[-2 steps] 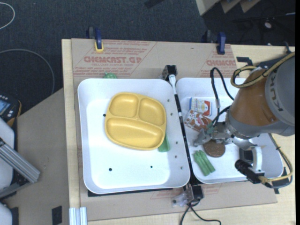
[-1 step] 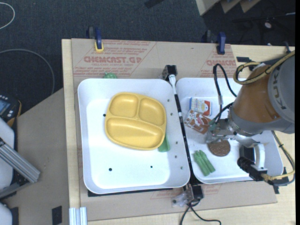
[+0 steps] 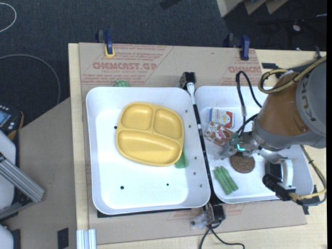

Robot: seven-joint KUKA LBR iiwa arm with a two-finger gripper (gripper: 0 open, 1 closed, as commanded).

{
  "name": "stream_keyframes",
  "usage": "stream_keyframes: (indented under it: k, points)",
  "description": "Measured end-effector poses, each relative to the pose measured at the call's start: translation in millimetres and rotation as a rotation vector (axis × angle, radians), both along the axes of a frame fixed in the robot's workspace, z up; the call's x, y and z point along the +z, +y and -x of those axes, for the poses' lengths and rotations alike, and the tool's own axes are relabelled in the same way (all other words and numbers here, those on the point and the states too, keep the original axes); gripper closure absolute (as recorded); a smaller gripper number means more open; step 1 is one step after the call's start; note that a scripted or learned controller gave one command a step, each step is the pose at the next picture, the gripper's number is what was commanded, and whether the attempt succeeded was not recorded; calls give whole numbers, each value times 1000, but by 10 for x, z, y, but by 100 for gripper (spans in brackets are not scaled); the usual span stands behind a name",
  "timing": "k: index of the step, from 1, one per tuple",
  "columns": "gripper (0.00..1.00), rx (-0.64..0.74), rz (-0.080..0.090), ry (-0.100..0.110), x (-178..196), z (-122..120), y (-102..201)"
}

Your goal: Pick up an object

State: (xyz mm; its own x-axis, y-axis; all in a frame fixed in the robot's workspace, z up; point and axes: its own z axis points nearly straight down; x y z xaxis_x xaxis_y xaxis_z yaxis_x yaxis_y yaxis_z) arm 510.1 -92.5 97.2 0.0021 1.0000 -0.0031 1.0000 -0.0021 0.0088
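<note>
In the right bin (image 3: 298,188) lie a brown round cookie (image 3: 243,164), a green bean-like bundle (image 3: 226,179), a clear crinkled snack wrapper with red print (image 3: 216,133) and a white carton with red and orange print (image 3: 222,116). My gripper (image 3: 234,148) hangs low over this bin, just above the cookie's upper left edge and next to the wrapper. The wrist with its orange band covers the bin's upper right part.
The left bin (image 3: 104,154) holds a yellow three-section plate (image 3: 150,134) with a small green object (image 3: 181,161) at its lower right rim. Black cables loop over the right bin's top. Blue clamps (image 3: 108,40) grip the bench's far edge.
</note>
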Motion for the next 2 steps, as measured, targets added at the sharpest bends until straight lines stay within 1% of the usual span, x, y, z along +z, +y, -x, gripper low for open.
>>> stream_keyframes:
  k: [1,2]
  points:
    - [100,-1,1,-3,104,-4,0]
    - [100,7,-2,-3,1121,-312,276]
